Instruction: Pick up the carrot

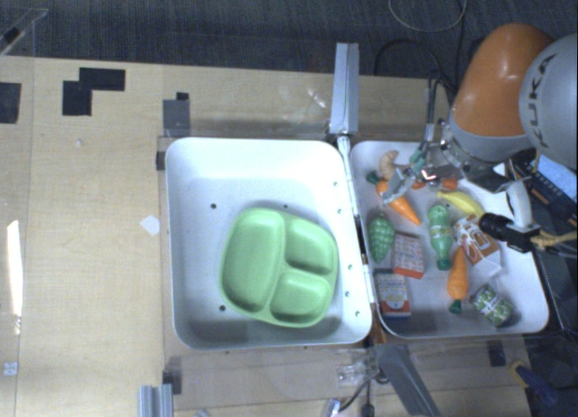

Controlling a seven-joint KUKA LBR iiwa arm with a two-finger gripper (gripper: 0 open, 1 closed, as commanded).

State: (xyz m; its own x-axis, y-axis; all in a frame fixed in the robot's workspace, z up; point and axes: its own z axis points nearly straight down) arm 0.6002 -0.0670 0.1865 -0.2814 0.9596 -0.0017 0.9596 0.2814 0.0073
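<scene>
An orange carrot (405, 209) lies in the right bin (533, 316), near its upper left, pointing down and to the right. A second orange carrot-like toy (459, 273) with a green end lies lower in the same bin. My gripper (422, 170) hangs over the bin's upper part, just above and to the right of the first carrot, below the arm's orange band (501, 68). Nothing is visibly held in it.
Around the carrots lie a yellow banana (459, 201), a green bottle (439, 233), a green bumpy vegetable (381, 237), a small box (408, 255), a can (393, 293) and a green tin (490, 305). The left bin (194, 226) holds a green sectioned plate (280, 266).
</scene>
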